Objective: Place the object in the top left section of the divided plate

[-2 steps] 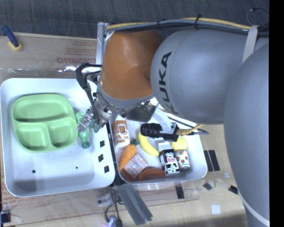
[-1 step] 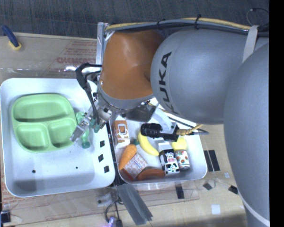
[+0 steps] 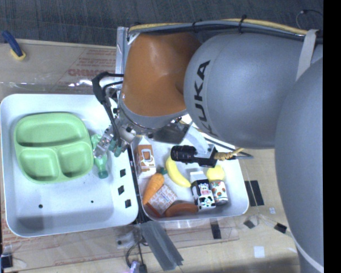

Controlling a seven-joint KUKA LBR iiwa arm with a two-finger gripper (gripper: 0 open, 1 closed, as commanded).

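1. Green divided plate (image 3: 48,147) is placed at the left side of the left bin (image 3: 23,220).
2. A small green bottle (image 3: 102,162) is seen just beside the plate's right edge.
3. The gripper (image 3: 109,144) is positioned over the bottle.

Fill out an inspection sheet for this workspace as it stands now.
Surface: two white bins side by side on a bench.
Job's things: green divided plate in the left bin; small green bottle beside its right edge.
Clutter: right bin holds banana, carrot, cow-print carton, other small packets.
Gripper: gripper low by the bottle; grasp unclear.
Cables: black cable looping at the wrist.
Surroundings: cardboard sheet behind the bins.
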